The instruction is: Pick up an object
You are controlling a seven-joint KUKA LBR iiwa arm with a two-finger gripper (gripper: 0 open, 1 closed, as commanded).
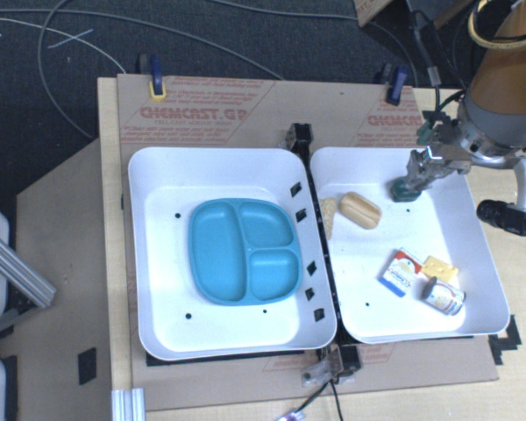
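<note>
Bread roll point(360, 210) | right bin point(473, 235), long axis upper-left to lower-right | gripper point(407, 189) beside it, jaw state unclear

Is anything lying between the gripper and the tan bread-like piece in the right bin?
Nothing visible. The gripper hangs over the right bin toward its far side, and only bare white floor separates it from the tan bread-like piece. The small cartons lie nearer the front, off that line.

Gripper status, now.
Gripper: low over the right bin, beside the bread roll; whether it is open or closed cannot be told, and nothing shows in its grasp.
</note>
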